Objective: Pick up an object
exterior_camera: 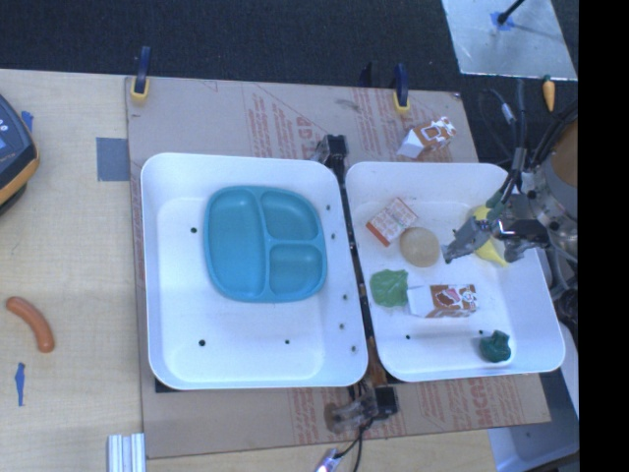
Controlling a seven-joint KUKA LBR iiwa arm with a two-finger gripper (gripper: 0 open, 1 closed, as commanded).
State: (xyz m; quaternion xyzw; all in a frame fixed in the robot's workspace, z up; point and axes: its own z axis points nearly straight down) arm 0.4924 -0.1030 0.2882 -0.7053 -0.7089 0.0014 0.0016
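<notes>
- The pincer (470, 244) is seen inside the right bin (388, 362), toward that bin's right wall, with the arm reaching in from the counter's right edge
- A yellow object (493, 252) lies directly at the pincer, just on its right-wall side and partly covered by the wrist; whether it is touched cannot be told
- Whether the pincer's jaws are apart or together cannot be told, as the dark tip is too small and blurred; nothing is seen clamped in it
- The round tan object (421, 246) lies just beside the tip, on the side toward the divider between the two bins, and is judged the nearest clear target after the yellow one
- The red-and-white packet (454, 300) lies nearer the bin's front edge than the tip, with its long axis running across the bin from divider to right wall
- The green lump (389, 287) is set near the divider, well apart from the tip; a small dark green object (495, 346) sits in the bin's front right corner
- A second packet (393, 220) lies toward the back of the bin, tilted
- The left bin (167, 352) carries a blue divided plate (265, 243), far from the pincer
</notes>
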